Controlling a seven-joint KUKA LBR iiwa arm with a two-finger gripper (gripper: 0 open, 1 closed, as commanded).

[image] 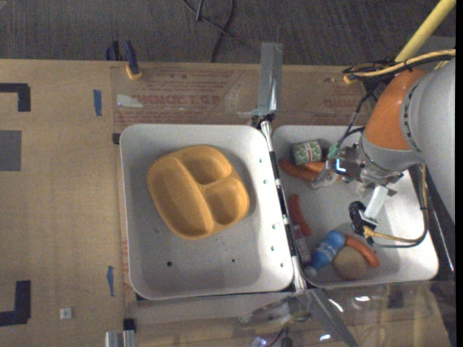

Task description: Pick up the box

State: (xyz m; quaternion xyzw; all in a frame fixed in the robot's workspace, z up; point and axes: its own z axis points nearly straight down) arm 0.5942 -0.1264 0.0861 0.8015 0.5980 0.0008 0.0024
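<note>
The small green box-like pack with a red-and-white label (307,152), probably the box, lies 9-to-3 in the right white bin (423,270), just beside the grey gripper (334,170) at its 10 o'clock; whether the gripper is open or closed I cannot tell.

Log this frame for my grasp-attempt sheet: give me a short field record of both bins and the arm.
left bin: shallow white bin holding a yellow three-compartment plastic tray
right bin: shallow white bin holding a small green-labelled can, an orange carrot-shaped toy, a thin red stick, a blue plastic bottle and a tan rounded lump
box: none clearly identifiable
arm: grey with orange band, over the right bin's far side
jaws: hidden under the wrist, state cannot be told
</note>
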